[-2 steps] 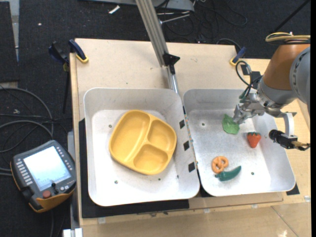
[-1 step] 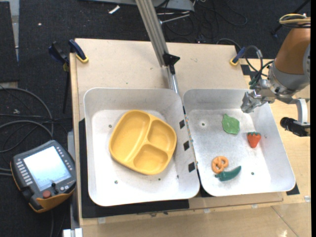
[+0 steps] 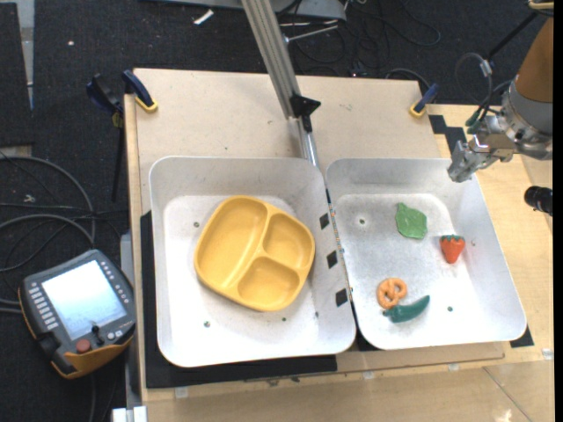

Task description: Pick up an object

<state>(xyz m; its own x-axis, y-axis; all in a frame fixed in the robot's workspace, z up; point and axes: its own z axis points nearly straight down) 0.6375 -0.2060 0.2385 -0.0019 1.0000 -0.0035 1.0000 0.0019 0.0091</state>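
cam: fixed overhead | slanted down | mid-range | covers both bins [image 3: 167,183]

Even bright light, soft shadows, slight graininess.

right bin [image 3: 493,315] | open floor left of leaf [image 3: 411,221] | strawberry [image 3: 452,248] right of leaf | pretzel [image 3: 391,291] and pepper [image 3: 406,309] touching, below leaf
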